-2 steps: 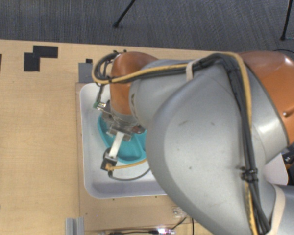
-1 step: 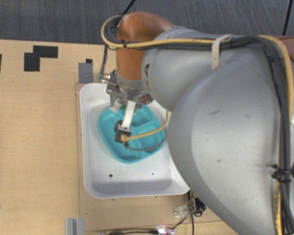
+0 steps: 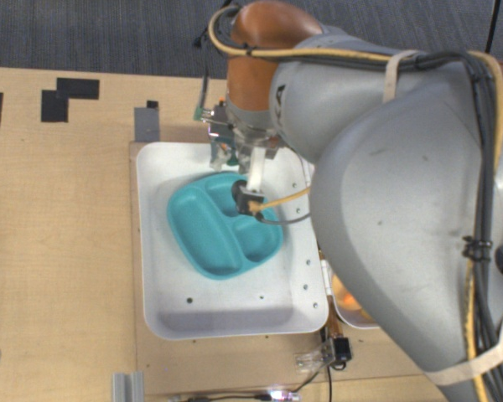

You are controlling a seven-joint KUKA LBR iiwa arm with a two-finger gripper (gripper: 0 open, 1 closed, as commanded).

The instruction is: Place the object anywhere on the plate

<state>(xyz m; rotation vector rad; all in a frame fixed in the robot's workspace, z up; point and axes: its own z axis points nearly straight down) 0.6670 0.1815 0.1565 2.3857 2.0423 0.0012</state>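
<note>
Teal divided plate (image 3: 208, 229) lying tilted in the left white bin (image 3: 153, 258) on the table (image 3: 59, 249). The grey arm reaches in from the right, its pincer (image 3: 226, 152) poised over the plate's far rim, near the bin's far wall. Whether the pincer is released or clenched cannot be told. An orange item (image 3: 345, 294), mostly hidden beneath the arm, lies in the right bin (image 3: 352, 318).
</note>
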